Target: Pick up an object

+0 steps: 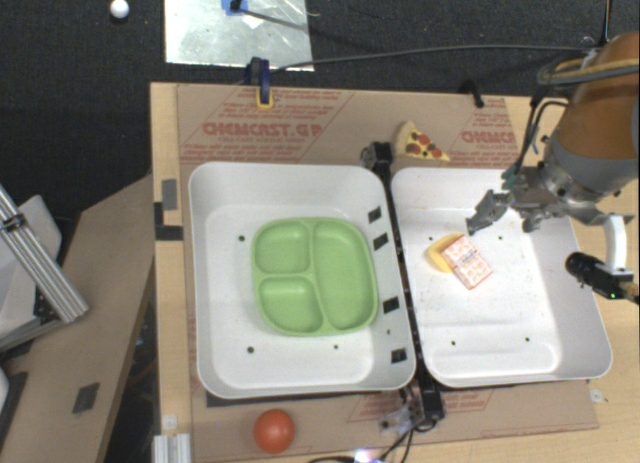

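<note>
In the right bin (500,351) lie a yellow piece (441,249) and a small red-and-white patterned box (469,264), touching each other near the bin's middle left. My gripper (487,215) hangs just above and to the right of them, over the bin's upper part, reaching in from the right. Nothing shows between its fingers. The left bin (225,351) holds a green divided plate (313,274) with three compartments.
A toy pizza slice (421,142) rests on the cardboard behind the bins. An orange-red ball (273,430) sits on the bench in front of the left bin. A blue clamp (260,79) stands at the back edge, with a foil sheet (236,11) beyond it.
</note>
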`<state>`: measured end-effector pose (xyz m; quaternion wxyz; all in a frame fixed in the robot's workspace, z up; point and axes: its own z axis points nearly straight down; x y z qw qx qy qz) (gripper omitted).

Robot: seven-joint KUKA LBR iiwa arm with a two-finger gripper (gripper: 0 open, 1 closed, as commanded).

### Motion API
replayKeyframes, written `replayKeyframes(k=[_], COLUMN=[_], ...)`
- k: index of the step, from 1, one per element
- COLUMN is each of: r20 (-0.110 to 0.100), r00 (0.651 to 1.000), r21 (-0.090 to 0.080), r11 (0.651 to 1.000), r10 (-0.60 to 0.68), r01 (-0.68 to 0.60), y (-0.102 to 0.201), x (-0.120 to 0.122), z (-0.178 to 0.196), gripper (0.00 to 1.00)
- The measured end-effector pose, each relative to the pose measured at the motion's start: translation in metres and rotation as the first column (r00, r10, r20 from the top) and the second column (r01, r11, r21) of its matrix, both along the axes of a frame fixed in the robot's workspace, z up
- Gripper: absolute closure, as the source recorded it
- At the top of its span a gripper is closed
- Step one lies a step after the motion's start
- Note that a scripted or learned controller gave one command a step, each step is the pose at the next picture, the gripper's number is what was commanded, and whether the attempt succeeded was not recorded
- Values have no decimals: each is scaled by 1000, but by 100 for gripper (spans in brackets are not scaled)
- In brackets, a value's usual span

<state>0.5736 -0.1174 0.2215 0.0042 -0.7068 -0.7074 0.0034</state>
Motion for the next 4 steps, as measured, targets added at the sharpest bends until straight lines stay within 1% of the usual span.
replayKeyframes(k=[1,2,3,4], r20=[12,8,9,11], r00=[1000,1000,1000,1000], r21=[-1,0,-1,0], r11=[1000,1000,1000,1000], r10=[2,1,0,0], r01=[-2,-1,0,0], y=[0,3,3,4], x=[3,-1,3,4], z=[7,-55,-117,-137], gripper=[0,0,0,0])
